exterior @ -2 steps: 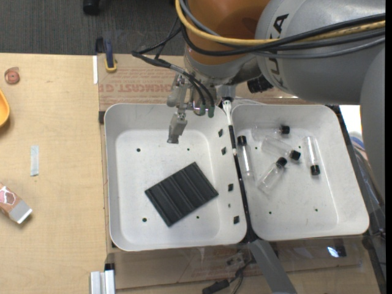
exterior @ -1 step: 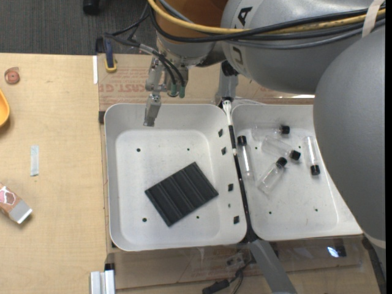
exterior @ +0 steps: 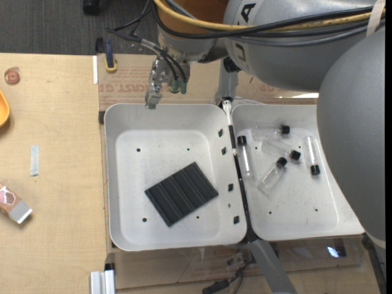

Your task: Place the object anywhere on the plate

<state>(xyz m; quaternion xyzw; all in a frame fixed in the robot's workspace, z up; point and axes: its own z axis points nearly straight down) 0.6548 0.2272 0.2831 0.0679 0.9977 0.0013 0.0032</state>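
A black ribbed plate (exterior: 182,193) lies flat and turned at an angle in the left white bin (exterior: 122,127), toward its front. Several clear vials with black caps (exterior: 277,167) lie scattered in the right white bin (exterior: 331,213), one of them (exterior: 242,155) along the divider between the bins. My gripper (exterior: 165,86) hangs above the back rim of the left bin, well behind the plate and left of the vials. The big grey arm (exterior: 294,29) with its orange band covers the top right of the view.
The wooden bench to the left of the bins holds a small grey strip (exterior: 34,161), a pink-and-grey block (exterior: 13,204), a round pink disc (exterior: 11,75) and an orange object (exterior: 2,112) at the edge. A blue clamp (exterior: 109,55) sits behind the left bin.
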